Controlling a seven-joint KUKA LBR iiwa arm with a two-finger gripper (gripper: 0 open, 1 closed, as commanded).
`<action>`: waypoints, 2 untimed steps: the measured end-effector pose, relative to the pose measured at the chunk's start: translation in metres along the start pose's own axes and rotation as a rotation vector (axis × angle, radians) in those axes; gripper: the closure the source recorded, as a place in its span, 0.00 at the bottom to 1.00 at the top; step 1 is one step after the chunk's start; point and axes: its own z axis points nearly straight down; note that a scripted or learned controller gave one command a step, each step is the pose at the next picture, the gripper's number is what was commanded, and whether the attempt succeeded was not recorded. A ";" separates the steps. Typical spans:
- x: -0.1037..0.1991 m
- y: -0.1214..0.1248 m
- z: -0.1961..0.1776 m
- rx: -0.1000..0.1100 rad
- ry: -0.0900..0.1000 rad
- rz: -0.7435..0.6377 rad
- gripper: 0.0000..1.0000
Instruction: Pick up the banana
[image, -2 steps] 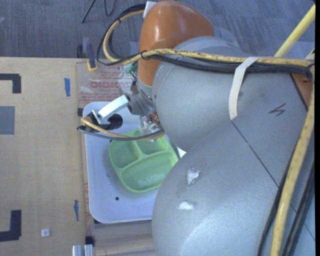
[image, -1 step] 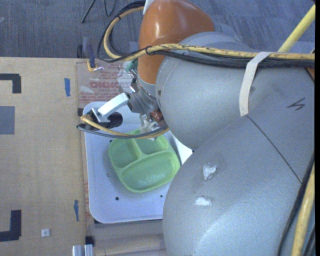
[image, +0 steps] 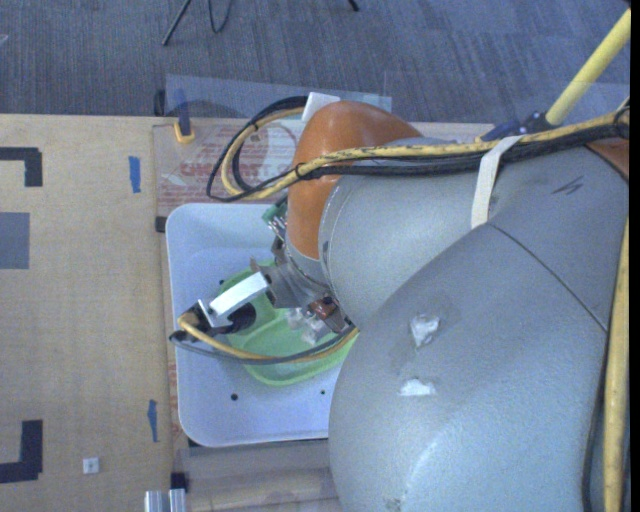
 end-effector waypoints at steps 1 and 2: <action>0.053 0.016 -0.065 -0.002 0.007 0.362 1.00; 0.014 -0.009 0.060 -0.002 0.003 0.362 1.00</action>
